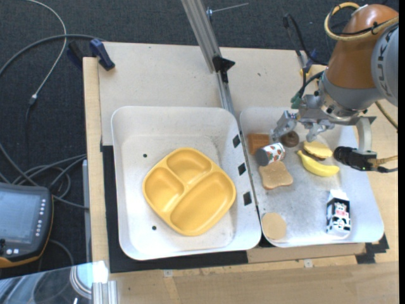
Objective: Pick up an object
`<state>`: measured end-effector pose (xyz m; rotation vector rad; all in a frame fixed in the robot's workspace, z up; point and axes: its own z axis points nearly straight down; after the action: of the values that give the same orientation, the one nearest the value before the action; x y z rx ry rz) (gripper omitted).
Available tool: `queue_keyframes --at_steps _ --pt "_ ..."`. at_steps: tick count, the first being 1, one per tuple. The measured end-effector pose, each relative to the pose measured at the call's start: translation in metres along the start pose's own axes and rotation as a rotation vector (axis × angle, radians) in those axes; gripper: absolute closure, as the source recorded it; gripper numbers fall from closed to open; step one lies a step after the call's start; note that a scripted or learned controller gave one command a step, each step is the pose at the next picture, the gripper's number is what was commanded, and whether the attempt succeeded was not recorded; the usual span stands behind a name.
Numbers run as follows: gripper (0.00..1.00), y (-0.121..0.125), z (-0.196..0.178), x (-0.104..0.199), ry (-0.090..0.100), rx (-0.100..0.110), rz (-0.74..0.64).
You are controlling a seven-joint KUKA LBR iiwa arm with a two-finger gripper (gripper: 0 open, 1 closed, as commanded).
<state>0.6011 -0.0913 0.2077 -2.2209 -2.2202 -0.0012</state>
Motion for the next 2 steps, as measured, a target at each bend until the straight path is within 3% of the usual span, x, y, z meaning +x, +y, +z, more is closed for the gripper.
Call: queue_keyframes --at_steps 1,2 --pt "0.0 -0.018 0.016 0.047 0.002 0.005 -0.005" --pt "0.0 0.035 0.013 0.129 0.003 -0.005 -0.01"
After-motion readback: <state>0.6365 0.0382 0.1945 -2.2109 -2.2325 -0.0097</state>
